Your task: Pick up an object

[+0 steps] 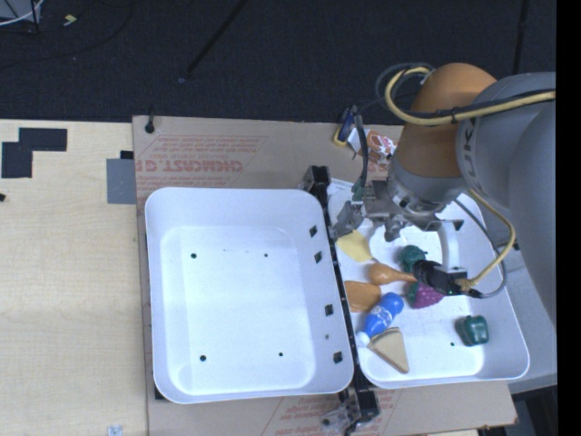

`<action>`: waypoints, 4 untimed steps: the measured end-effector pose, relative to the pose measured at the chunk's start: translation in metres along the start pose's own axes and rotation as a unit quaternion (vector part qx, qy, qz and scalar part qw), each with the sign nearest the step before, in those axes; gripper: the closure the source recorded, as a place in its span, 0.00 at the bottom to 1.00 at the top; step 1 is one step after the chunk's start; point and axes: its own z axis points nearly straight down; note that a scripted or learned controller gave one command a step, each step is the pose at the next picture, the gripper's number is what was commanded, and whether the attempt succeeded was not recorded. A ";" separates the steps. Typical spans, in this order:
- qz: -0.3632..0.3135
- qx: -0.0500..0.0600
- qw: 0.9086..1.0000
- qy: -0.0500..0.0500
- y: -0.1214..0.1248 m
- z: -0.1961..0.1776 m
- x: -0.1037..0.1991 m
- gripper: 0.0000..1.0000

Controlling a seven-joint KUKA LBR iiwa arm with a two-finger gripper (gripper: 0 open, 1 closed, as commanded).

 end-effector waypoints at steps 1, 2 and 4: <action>0.005 0.005 1.000 -0.001 0.026 0.101 -0.059 0.00; 0.004 0.005 1.000 -0.001 0.026 0.086 -0.058 1.00; 0.005 0.004 1.000 0.000 -0.064 0.102 -0.139 1.00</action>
